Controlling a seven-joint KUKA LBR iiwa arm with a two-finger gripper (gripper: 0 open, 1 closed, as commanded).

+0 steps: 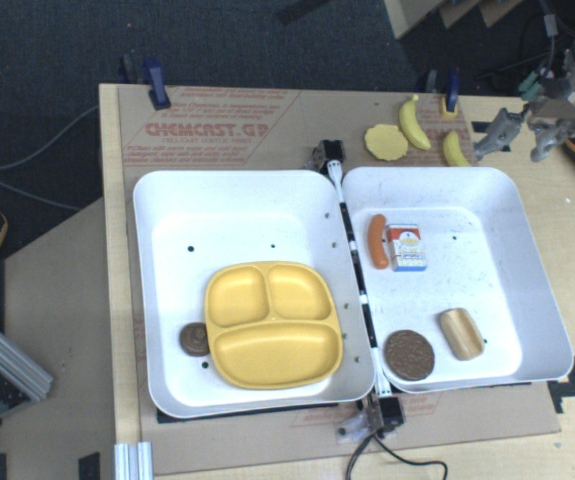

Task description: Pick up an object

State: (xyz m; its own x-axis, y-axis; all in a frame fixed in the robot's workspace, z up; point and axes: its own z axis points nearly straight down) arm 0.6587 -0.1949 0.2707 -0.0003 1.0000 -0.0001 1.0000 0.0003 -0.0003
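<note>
Objects such as the hotdog (378, 242) and cookie (409, 354) lie spread for picking, while the claw (527, 136) hangs wide at upper right, holding nothing.

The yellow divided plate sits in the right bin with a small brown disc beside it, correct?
Not quite. The camera view shows the yellow divided plate in the left bin, not the right bin. The small brown disc does lie beside it.
</note>
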